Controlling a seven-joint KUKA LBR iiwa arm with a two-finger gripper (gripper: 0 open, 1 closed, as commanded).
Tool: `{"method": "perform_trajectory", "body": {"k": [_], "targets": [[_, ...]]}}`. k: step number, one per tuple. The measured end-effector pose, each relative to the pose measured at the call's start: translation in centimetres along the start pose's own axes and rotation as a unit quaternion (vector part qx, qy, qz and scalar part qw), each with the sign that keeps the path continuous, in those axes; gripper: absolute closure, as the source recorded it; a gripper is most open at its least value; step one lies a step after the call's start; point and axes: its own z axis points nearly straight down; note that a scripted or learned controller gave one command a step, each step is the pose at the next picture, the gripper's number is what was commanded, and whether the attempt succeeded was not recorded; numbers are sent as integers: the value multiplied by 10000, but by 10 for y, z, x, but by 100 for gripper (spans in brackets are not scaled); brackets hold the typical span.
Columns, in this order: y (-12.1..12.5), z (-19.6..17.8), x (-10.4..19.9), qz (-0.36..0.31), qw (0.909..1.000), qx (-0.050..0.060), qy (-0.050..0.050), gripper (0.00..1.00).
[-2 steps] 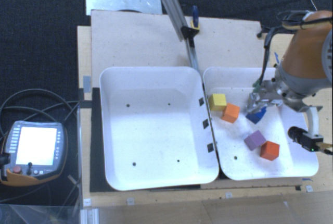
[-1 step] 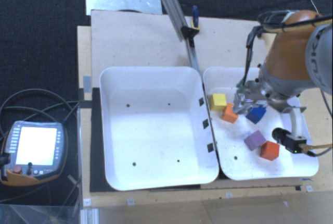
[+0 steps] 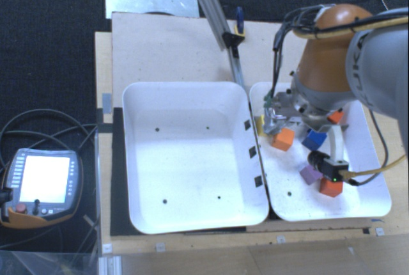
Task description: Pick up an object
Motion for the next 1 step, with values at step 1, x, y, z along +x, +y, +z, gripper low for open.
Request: {"method": "perform_trajectory", "body": {"k": [1], "targets": [[-9, -9, 56, -6, 10000, 4, 3, 100]]}}
